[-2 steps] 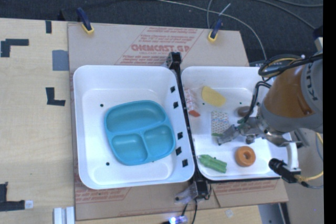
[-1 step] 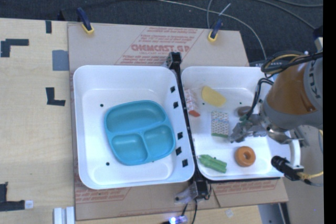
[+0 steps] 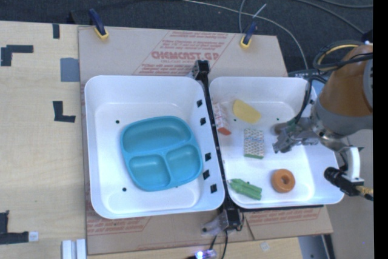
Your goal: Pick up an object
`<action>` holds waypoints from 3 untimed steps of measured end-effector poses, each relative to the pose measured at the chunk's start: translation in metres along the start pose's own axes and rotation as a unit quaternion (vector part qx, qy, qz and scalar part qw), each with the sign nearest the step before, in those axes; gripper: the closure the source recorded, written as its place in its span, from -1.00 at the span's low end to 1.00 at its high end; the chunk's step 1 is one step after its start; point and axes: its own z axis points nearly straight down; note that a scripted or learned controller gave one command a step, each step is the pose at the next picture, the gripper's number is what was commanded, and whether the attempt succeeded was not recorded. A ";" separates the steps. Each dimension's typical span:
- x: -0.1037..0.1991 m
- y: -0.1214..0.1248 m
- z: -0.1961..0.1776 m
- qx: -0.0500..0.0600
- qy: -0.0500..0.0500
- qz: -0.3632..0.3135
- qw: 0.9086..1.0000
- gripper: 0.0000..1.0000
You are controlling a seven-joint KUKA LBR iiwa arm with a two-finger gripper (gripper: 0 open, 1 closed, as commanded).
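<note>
The claw (image 3: 284, 141) is hanging over the right-hand white bin (image 3: 301, 89), near that bin's right wall, and its dark fingers are pointing down and toward the view's left; whether they are parted or pressed together cannot be told, and nothing is showing between them. Behind the claw, toward the view's right, the grey arm (image 3: 339, 115) is reaching in from the edge, its orange band (image 3: 348, 79) sitting just above the wrist and the whole limb leaning in over the bin's rim. Just below the claw, a little toward the near wall, a brown ring-shaped doughnut toy (image 3: 283, 181) is lying flat on the bin floor, apart from the fingers. Just to the claw's left a small speckled grey-green packet (image 3: 254, 143) is lying close by but not touching. Up and to the left of the claw a yellow block (image 3: 246, 111) is resting near the far wall, and farther left still a small clear piece with an orange-red end (image 3: 221, 119) is lying against the divider. Down and to the left of the claw a green toy (image 3: 245, 188) is lying along the near wall. Well away on the claw's left, the other white bin (image 3: 97, 94) is holding a blue divided plate (image 3: 161, 151) with three compartments.
</note>
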 end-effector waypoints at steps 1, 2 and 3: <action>0.002 0.002 -0.042 0.000 0.000 0.000 1.000 1.00; -0.006 0.007 -0.102 -0.001 -0.001 0.000 1.000 1.00; 0.044 0.013 -0.106 0.001 0.001 -0.002 1.000 1.00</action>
